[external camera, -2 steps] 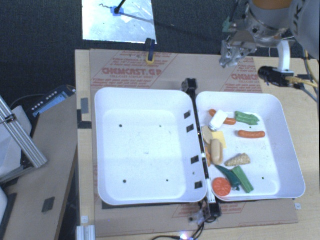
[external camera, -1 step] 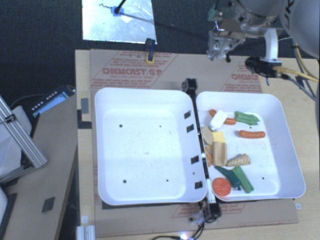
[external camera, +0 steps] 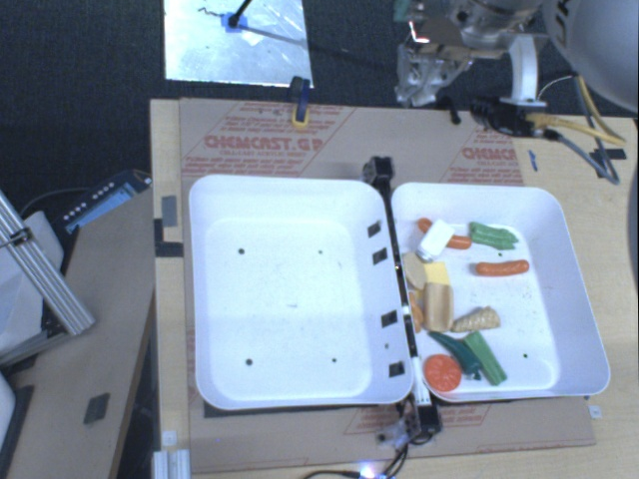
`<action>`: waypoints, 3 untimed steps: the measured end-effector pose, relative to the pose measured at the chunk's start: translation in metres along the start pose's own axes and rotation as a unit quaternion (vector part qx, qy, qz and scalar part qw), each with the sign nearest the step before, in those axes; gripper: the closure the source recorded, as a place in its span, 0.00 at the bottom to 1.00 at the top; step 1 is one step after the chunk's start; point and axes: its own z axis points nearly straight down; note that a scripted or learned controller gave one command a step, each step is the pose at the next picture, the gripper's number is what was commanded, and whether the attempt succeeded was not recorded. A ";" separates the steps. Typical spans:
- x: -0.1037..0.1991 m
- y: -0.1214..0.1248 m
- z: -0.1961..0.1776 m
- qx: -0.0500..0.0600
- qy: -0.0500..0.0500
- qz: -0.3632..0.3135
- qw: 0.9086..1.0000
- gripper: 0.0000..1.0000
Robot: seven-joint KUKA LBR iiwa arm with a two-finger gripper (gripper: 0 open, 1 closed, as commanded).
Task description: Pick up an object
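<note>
Nearest to us, along the front edge of the right bin (external camera: 559, 218), we count one red tomato (external camera: 442, 372) and, just beside it, two dark green pieces, a long pod (external camera: 456, 348) and a cucumber-like stick (external camera: 486, 357), lying crossed near each other. Behind them we see one tan, ridged pastry-like piece (external camera: 476, 319) and one yellow cheese block (external camera: 437, 301) close to the divider between the bins. Farther back lie two orange-red sausages: one (external camera: 500, 266) in the middle of the bin, the other (external camera: 451, 238) partly under a single white block (external camera: 436, 238). One lighter green vegetable (external camera: 493, 235) sits beside them, toward the far wall. That gives us nine toys in all, every one in the right bin. The left bin (external camera: 290, 292) shows only its white floor. Both bins rest on a cardboard sheet on the table (external camera: 105, 297). Farthest away, the gripper (external camera: 427, 68) hangs above the cardboard beyond the bins, well apart from the toys; we cannot tell how it is set.
</note>
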 end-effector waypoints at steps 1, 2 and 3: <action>0.037 0.000 -0.025 0.000 0.000 0.000 1.000 1.00; 0.071 0.000 -0.033 0.001 0.000 0.000 1.000 1.00; 0.103 0.000 -0.042 0.001 0.001 0.000 1.000 1.00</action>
